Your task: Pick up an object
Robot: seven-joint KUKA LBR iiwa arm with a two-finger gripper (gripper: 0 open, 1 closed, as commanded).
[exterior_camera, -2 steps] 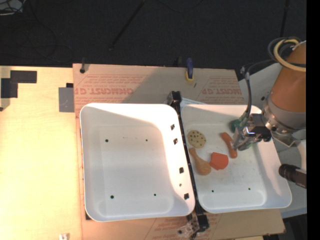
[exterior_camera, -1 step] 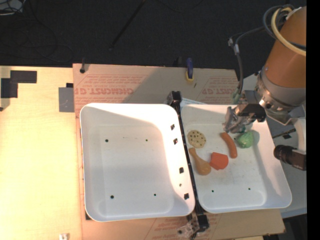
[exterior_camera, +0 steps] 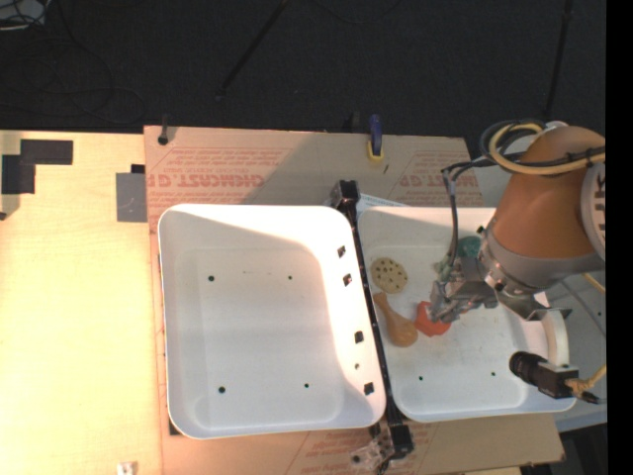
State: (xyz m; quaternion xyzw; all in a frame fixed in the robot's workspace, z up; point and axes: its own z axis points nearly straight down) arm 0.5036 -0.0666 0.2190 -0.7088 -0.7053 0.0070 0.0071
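From the camera above the bench, the arm point(exterior_camera: 549, 206) comes in from the right and bends down over the right bin point(exterior_camera: 465, 404), its broad orange band the largest thing on that side and its grey wrist angled down and to the left beneath it. The gripper point(exterior_camera: 447, 300) hangs low over the middle of that bin, tilted toward the divider between the bins, with its tip right at a small red-orange object point(exterior_camera: 431, 322) on the bin floor. The resolution here is poor and the fingers blur into the wrist hardware, so I cannot tell whether they are spread, closed, or gripping anything; the red-orange object seems to touch the tip, but whether it sits between the fingers is unclear. Just left of it lies a tan spoon-shaped piece point(exterior_camera: 394, 325), its narrow end pointing up toward the divider. Above that rests a round tan disc with dark holes point(exterior_camera: 389, 274), like a cracker, near the bin's left wall. A teal object point(exterior_camera: 466, 249) shows close beside the wrist, partly hidden by it. The left bin point(exterior_camera: 198, 414) lies beside the right one, their rims touching along the black clips.
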